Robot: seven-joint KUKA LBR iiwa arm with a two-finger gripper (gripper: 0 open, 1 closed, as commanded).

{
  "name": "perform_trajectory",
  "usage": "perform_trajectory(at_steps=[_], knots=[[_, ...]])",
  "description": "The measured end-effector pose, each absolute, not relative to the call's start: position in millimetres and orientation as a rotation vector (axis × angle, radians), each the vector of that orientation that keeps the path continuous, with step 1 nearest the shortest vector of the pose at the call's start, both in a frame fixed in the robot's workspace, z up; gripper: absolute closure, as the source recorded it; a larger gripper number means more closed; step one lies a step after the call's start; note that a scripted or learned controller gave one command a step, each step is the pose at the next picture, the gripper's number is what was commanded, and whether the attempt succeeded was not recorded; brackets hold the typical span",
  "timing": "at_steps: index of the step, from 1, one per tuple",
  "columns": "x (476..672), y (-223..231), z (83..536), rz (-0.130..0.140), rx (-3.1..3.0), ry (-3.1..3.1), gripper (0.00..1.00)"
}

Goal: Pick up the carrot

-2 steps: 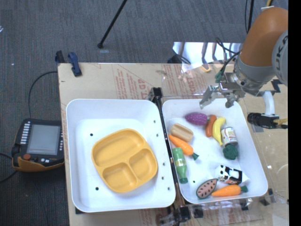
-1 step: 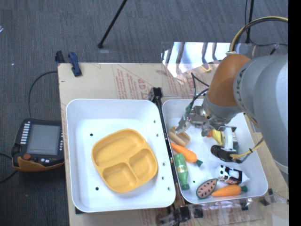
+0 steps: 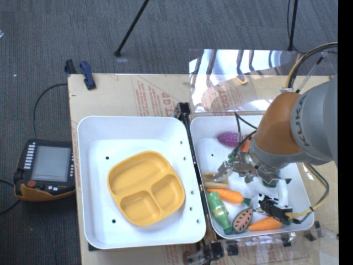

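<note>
Orange shows twice in the right bin [image 3: 306,195]. Nearest the camera, by the bin's front wall, a second carrot [image 3: 266,223] lies almost level. At its 9 o'clock, just beside it, is one watermelon slice [image 3: 242,220], and at 10 o'clock from that slice one green bottle [image 3: 219,210] lies on its side.

Just behind the bottle lies the carrot [image 3: 227,195], its length running from 9 to 3 o'clock on the white floor. It is at about 7 o'clock from the gripper [image 3: 242,167], near it but clear of it, with nothing clamped on it. One pale tan stick [image 3: 212,177] lies just past the carrot at its 11 o'clock, at 8 o'clock from the gripper.

The gripper hangs low over the middle of the right bin, under the grey wrist and the orange band [image 3: 276,131]. Its metal parts are too cluttered to tell whether it is spread or pressed together. A single purple item [image 3: 227,138] sits at its 11 o'clock, toward the far wall.

The count in this bin is two carrots and one each of slice, bottle, stick and purple item.

At 9 o'clock stands the left bin [image 3: 91,148], with one yellow divided plate [image 3: 145,187] in it. Farther off, one blue clamp [image 3: 87,75] grips the bench's far-left corner.
</note>
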State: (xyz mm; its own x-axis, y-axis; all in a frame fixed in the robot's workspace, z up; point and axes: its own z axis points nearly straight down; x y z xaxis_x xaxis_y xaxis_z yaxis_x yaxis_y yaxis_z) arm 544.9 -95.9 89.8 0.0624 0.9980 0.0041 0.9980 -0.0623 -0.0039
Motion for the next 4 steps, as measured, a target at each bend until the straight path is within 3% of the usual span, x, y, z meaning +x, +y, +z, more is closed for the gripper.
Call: perform_trajectory(at_steps=[1,2,3,4], knots=[[477.7,-91,90,-0.005,-2.225,-2.221,0.00],[478.7,-137,90,-0.009,-1.970,-2.449,0.00],[478.9,-138,101,-0.016,-1.980,-2.428,1.00],[478.2,-138,109,-0.015,-1.987,-2.415,1.00]])
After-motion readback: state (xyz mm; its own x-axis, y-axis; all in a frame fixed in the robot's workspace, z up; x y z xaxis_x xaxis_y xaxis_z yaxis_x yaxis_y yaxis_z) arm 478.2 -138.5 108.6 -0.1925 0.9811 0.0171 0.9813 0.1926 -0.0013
